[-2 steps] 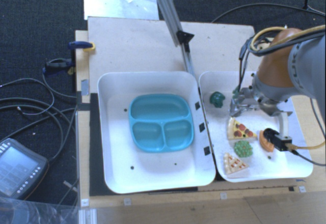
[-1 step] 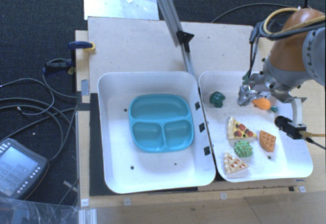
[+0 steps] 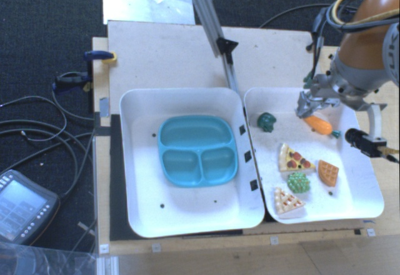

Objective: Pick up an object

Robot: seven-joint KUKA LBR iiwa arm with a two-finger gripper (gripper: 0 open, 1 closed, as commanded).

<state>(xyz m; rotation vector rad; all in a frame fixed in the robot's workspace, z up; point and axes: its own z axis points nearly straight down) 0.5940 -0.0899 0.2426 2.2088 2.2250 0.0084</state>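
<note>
My gripper hangs over the back of the right bin, just left of and above an orange carrot with a green tip. A dark green broccoli piece lies to the gripper's left, near the bin's divider wall. Closer to the front lie a pizza slice, a brown waffle, a bunch of green grapes and a second pizza slice. Nothing shows held in the gripper.
The left bin holds a blue divided plate. A grey pole slants down to the rim between the bins. A black fitting on the arm hangs over the right bin's right side. Cables and a pendant lie on the floor at left.
</note>
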